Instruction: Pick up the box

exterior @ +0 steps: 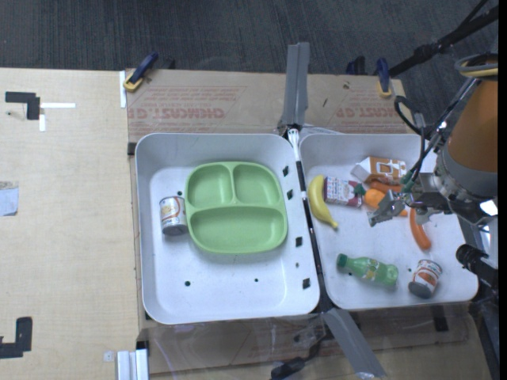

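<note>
A robot gripper [388, 210] hovers in the right bin [451, 291]; whether it is spread or pinching, I cannot tell. The box [342, 190] lies just left, beside a banana [320, 203]. Crowding neighbours could spoil the grasp.

plate [236, 208] and can [172, 215] in left bin [158, 291], box [343, 191] seemingly beside banana [319, 200]

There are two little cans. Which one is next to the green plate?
The can in the left bin, lying just left of the green plate. The other can sits in the right bin, near the green bottle.
</note>
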You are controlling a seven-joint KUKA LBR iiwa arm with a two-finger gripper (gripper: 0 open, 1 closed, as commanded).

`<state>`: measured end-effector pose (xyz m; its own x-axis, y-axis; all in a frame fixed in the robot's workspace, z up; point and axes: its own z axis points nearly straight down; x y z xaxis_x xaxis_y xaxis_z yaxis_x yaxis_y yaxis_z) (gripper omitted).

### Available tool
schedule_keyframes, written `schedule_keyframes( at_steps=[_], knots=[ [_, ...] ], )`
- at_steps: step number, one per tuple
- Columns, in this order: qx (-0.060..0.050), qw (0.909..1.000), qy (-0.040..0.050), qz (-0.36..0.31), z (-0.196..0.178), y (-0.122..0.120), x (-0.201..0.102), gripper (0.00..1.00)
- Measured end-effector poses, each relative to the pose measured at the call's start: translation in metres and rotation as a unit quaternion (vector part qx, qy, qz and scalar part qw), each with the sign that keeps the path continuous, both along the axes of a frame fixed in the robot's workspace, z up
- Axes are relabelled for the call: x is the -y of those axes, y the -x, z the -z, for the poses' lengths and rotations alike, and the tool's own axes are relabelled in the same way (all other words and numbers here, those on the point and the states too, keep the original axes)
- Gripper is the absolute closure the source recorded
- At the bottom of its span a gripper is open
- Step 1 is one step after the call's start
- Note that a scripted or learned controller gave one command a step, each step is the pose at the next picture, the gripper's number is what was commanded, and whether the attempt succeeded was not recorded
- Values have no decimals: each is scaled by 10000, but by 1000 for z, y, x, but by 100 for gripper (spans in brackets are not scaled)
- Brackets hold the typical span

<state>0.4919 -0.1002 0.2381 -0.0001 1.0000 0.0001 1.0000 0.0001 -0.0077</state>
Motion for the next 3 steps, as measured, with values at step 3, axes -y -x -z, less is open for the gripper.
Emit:
schedule_keyframes(
  at_steps=[3],
  knots=[
    [18, 10000, -1, -58, 149, -78, 0, 0]
  ],
)
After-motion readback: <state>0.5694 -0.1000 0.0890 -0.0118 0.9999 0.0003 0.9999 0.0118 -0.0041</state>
